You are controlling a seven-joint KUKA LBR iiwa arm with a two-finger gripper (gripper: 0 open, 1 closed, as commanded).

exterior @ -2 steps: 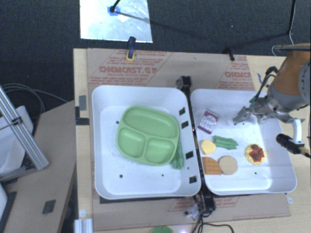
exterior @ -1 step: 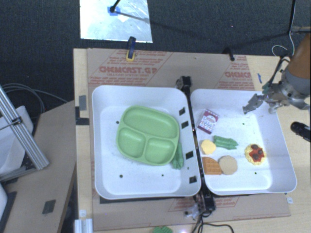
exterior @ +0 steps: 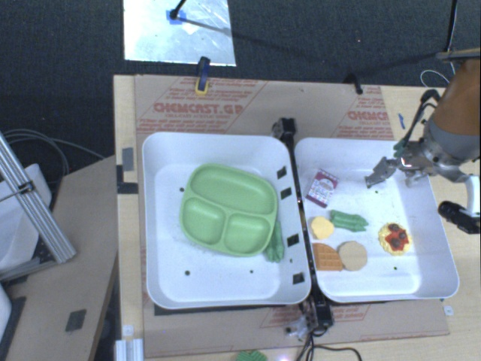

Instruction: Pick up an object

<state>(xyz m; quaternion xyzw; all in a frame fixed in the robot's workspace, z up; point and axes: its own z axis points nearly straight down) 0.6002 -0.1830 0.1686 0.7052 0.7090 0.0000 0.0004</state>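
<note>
Gripper (exterior: 392, 168): above right bin (exterior: 428, 277), far-right part; finger spread indiscernible, nothing visibly held. Arm (exterior: 458, 119) cut off at right edge. Small red packet (exterior: 322, 187) print unreadable.

2 white bins (exterior: 161, 277), 1 green divided tray (exterior: 228, 209), and 6 small toy food pieces (exterior: 347, 219) in the right-hand bin.

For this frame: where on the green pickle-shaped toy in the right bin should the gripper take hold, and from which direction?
Grip the green pickle-shaped toy across its narrow middle, coming straight down from above. It lies flat and elongated, running roughly left to right, so fingers would likely close best over its short width. The yellow piece sits close at its left end, so the middle or right half probably gives more room. The gripper sits up and to its right.
</note>
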